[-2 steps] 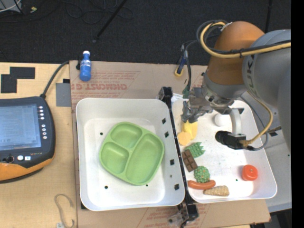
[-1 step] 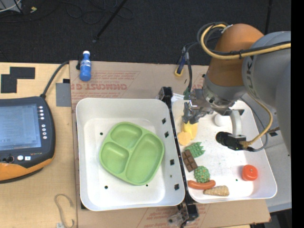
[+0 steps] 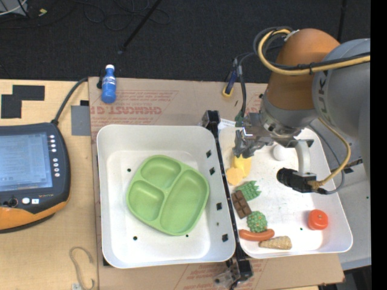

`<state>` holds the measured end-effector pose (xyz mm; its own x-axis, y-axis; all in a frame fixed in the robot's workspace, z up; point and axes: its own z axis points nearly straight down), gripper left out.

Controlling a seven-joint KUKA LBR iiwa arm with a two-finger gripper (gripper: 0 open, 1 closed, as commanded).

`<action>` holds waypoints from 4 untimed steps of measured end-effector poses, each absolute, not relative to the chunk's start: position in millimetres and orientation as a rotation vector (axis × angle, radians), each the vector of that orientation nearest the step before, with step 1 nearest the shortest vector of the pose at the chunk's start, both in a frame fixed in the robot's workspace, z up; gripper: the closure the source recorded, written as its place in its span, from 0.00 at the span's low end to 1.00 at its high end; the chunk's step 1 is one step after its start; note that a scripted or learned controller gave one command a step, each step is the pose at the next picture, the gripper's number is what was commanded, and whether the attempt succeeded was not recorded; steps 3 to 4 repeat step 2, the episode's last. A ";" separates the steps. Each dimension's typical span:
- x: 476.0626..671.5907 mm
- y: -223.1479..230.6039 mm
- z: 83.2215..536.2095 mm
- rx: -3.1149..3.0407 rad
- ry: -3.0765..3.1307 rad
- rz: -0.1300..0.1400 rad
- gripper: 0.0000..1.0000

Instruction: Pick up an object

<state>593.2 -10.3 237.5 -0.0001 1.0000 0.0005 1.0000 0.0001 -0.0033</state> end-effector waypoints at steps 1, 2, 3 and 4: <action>594.3 -10.1 215.9 -2.219 -2.218 0.008 1.00; 595.3 -16.3 235.7 -2.221 -2.221 0.001 1.00; 595.3 -16.3 235.7 -2.221 -2.221 0.001 1.00; 595.3 -16.3 235.7 -2.221 -2.221 0.001 1.00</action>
